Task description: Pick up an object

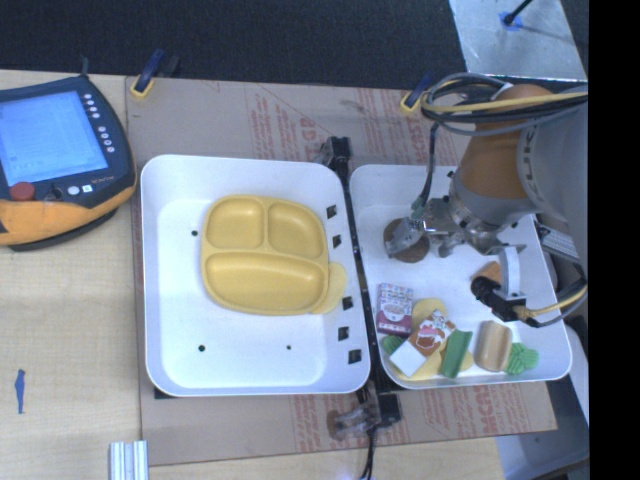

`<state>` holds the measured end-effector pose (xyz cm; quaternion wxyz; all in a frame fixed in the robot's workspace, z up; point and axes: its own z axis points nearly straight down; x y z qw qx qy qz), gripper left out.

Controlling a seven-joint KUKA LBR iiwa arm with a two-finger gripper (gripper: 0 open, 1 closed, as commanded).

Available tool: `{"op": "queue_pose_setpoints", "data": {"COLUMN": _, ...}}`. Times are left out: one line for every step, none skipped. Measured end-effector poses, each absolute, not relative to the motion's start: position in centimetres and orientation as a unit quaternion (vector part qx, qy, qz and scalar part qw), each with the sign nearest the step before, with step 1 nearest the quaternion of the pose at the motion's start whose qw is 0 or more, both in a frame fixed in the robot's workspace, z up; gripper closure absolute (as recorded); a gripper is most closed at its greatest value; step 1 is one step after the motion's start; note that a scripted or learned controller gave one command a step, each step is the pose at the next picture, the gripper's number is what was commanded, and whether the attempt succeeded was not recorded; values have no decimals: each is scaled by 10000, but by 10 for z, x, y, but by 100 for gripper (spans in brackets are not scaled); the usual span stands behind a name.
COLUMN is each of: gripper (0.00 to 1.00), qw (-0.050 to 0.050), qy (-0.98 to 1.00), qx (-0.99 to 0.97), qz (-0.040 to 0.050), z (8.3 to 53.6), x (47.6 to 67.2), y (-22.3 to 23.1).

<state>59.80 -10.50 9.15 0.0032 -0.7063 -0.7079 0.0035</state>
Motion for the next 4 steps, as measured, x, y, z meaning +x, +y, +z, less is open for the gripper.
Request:
{"op": "queue_pose_setpoints", "data": {"gripper": 0, "qw": -3, "qy": -7088, "qx": -7054, "qz": 0, "z": 93, "x": 638, "y": -97}}
{"op": "queue_pose_setpoints", "data": {"gripper": 0, "qw": -2, "qy": -7090, "qx": -7052, "qz": 2, "z": 93, "x": 657, "y": -95}}
{"op": "queue_pose_setpoints", "data": {"gripper": 0, "qw": 27, "qy": -7081, "qx": -7061, "qz": 29, "z": 92, "x": 606, "y": -93}}
{"op": "queue_pose_setpoints", "data": {"gripper": 100, "qw": 1, "qy": -7083, "qx": -7060, "qz": 15, "z": 104, "x": 609, "y": -95}}
